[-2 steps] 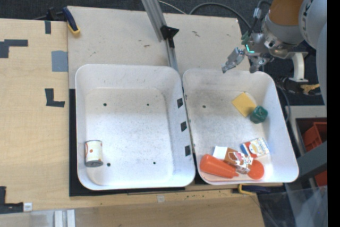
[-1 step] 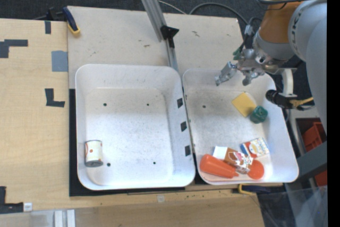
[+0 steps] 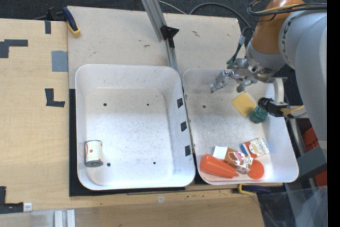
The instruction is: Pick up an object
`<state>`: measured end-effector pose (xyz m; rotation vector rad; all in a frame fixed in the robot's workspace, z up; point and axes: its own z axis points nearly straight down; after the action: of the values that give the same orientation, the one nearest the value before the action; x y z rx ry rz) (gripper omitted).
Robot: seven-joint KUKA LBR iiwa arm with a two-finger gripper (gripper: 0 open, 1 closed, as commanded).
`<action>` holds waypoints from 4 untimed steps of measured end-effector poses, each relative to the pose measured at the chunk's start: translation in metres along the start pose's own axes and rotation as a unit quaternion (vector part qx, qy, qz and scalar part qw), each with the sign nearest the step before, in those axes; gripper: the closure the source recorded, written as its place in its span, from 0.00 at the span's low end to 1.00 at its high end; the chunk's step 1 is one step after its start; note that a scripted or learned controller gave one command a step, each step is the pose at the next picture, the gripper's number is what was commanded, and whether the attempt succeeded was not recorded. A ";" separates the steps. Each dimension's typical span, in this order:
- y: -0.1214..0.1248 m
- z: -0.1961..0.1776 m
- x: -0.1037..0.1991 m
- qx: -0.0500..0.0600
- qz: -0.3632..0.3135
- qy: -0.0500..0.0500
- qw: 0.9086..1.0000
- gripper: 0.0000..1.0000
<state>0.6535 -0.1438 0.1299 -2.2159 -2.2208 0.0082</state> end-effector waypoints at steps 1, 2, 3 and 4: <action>0.000 0.043 0.001 -0.002 0.000 0.000 1.000 0.00; 0.000 0.031 0.002 -0.002 -0.001 0.000 1.000 1.00; 0.000 -0.012 -0.001 -0.005 0.001 0.000 1.000 1.00; 0.003 -0.054 0.000 -0.005 0.000 0.000 1.000 1.00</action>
<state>0.6572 -0.1440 0.1844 -2.2218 -2.2252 -0.0035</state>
